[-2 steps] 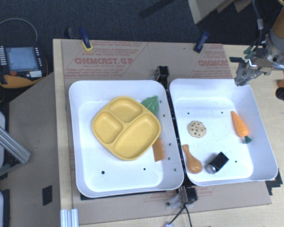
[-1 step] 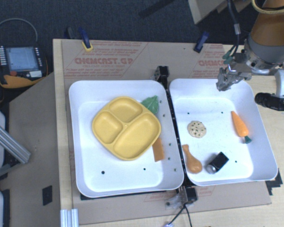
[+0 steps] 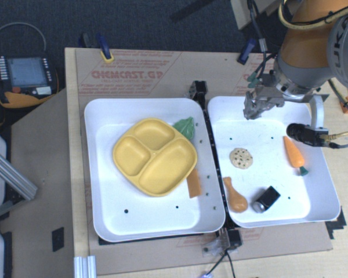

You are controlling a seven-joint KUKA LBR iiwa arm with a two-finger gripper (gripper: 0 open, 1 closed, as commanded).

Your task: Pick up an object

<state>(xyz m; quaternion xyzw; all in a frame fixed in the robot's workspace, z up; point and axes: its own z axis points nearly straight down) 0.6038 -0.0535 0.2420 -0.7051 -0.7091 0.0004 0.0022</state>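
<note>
Gripper (image 3: 258, 110) is seen over the far-left corner area of the right bin (image 3: 319, 210), hanging off the grey arm with the orange band (image 3: 313, 25). Finger state cannot be told from this angle. Nothing is seen held between them.

Right bin contents, placed relative to the gripper:
- Cookie (image 3: 241, 158), round with dark specks, is found nearer the camera than the gripper and slightly to its left in the view. It lies flat, apart from everything else.
- Orange carrot (image 3: 294, 154) is located to the right of the gripper and nearer the camera, with its tip pointed toward the near edge. A black cylindrical part on the arm (image 3: 304, 134) is seen just above it in the view.
- Yellow-orange drumstick-shaped piece (image 3: 235, 196) is placed well nearer the camera than the gripper, close to the divide between the bins.
- Small black block (image 3: 267, 198) is set just right of that piece, tilted, apart from it.

Left bin (image 3: 104, 213), all left of the gripper:
- Yellow divided plate (image 3: 155, 163) is seated mid-bin.
- Green leaf-shaped item (image 3: 186, 127) is tucked against the plate's far-right edge, closest of the left-bin items to the gripper.
- Orange flat strip (image 3: 194, 185) is laid beside the plate's near-right edge.

Both bins are resting on a cardboard sheet (image 3: 133, 68) with red print.
</note>
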